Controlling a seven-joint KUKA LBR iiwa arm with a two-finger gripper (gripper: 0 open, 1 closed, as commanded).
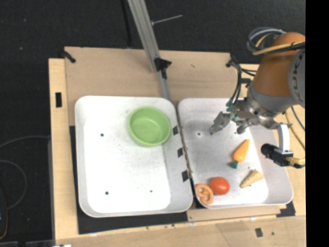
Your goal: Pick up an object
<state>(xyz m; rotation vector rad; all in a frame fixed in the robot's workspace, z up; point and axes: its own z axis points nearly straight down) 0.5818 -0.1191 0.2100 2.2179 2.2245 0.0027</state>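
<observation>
My gripper [229, 125] hangs over the upper middle of the right bin [198, 118], open, with nothing between its fingers. Just below and right of it an orange carrot [240, 152] with a green end lies on the bin floor. Near the right bin's front edge a red tomato [220, 185] sits beside an orange round slice [204, 193]. To their right lies a tan wedge [251, 178]. A green bowl [149, 126] stands upright in the upper right part of the left bin [103, 189].
A grey metal post [146, 32] slants down from the top to the gap between the bins. The arm's orange band [275, 78] and cables crowd the right bin's upper right corner. A black fitting [275, 153] sticks out by the right rim.
</observation>
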